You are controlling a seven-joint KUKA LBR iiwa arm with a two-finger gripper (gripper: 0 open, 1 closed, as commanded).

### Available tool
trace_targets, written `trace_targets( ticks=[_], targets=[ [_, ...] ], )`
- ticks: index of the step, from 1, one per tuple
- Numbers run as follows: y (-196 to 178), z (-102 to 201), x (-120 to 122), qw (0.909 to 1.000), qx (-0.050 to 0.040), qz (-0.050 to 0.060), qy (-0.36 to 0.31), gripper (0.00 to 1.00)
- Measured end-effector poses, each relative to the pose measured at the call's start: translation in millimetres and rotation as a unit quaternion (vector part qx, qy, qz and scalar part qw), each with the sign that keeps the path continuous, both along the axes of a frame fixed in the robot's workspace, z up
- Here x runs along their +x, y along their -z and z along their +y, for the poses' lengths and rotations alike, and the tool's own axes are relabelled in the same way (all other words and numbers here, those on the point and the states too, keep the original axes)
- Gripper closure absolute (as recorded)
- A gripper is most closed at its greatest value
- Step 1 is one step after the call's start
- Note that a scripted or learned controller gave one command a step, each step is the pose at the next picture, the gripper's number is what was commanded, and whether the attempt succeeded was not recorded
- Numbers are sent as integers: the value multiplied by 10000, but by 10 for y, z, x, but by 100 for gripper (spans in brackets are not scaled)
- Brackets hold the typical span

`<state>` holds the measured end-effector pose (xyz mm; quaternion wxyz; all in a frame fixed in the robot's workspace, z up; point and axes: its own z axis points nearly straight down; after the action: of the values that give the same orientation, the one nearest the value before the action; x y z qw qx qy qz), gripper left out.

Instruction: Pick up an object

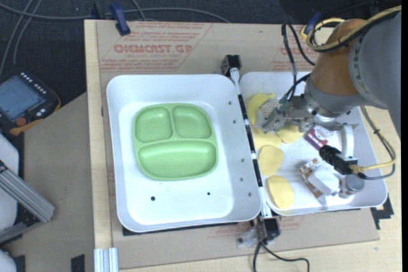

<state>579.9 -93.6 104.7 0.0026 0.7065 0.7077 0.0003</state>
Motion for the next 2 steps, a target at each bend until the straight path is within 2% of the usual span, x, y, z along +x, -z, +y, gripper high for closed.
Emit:
trace_targets(
  ticks=[1,2],
  targets=[
    [193,-84,122,10000,7,6,3,0],
    [91,-84,127,10000,1,-1,-2,100]
  ],
)
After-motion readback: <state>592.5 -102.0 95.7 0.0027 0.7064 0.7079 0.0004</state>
